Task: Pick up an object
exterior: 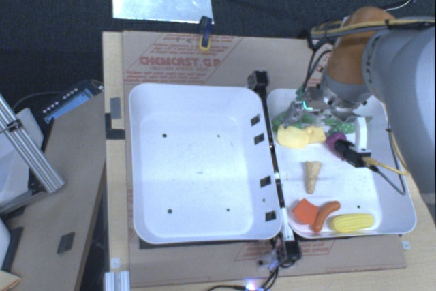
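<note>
My gripper (298, 114) reaches down into the far part of the right bin (381, 197), just above a yellow toy food piece (297, 138). A green leafy piece (282, 122) lies right beside the gripper, and more green (343, 125) shows on its other side. A purple piece (336, 142) sits to the right of the yellow one. Farther forward lie a tan cone (312, 176), an orange-red wedge (304, 210), an orange sausage shape (326, 213) and a yellow corn cob (352, 221). The arm's wrist hides what lies directly under the gripper.
The left bin (157, 215) stands beside the right one, with a black clipped divider (267, 146) between them. A black connector with a yellow cable (361, 159) hangs over the right bin. Cardboard (180, 61) lies under both bins.
</note>
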Controlling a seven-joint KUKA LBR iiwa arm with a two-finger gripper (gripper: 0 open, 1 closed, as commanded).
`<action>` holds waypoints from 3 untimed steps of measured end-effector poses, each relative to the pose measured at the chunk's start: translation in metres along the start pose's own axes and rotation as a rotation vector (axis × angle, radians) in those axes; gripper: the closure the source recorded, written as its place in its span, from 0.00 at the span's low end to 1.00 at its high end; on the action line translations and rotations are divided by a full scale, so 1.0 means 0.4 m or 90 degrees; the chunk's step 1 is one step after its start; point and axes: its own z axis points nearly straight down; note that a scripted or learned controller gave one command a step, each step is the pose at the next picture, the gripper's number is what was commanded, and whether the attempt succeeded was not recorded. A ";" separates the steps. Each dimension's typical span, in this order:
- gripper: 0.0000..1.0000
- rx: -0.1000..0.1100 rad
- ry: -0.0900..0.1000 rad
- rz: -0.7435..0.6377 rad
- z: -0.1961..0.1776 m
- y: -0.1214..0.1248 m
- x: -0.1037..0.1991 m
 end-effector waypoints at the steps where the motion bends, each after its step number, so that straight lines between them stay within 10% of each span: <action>1: 0.00 -0.006 0.000 0.001 0.060 -0.064 -0.010; 2: 0.00 0.004 0.000 0.004 0.069 -0.234 -0.075; 3: 1.00 -0.001 0.000 0.002 0.040 -0.223 -0.070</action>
